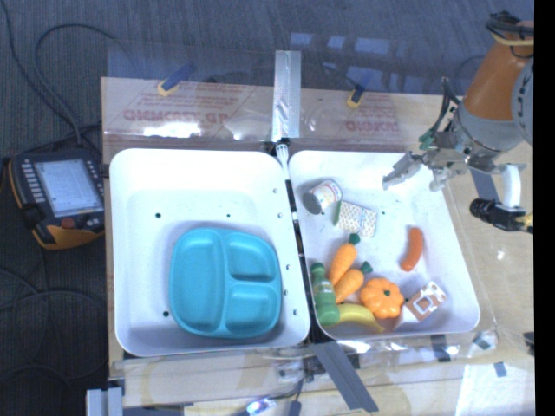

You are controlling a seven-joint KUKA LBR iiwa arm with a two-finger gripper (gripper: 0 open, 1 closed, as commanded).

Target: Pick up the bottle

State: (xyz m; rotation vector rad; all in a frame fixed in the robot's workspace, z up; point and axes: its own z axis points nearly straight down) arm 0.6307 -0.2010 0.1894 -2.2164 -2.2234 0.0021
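The bottle is small and green with a dark cap. It lies along the left wall of the right bin, near the front, beside a banana and a carrot. My gripper hangs over the back right part of the same bin, well away from the bottle, up and to the right of it. Its fingers are spread open and nothing sits between them.
The right bin also holds a small can, a patterned packet, a second carrot, an orange pumpkin, a red sausage and a toy cube. A blue divided plate lies in the left bin.
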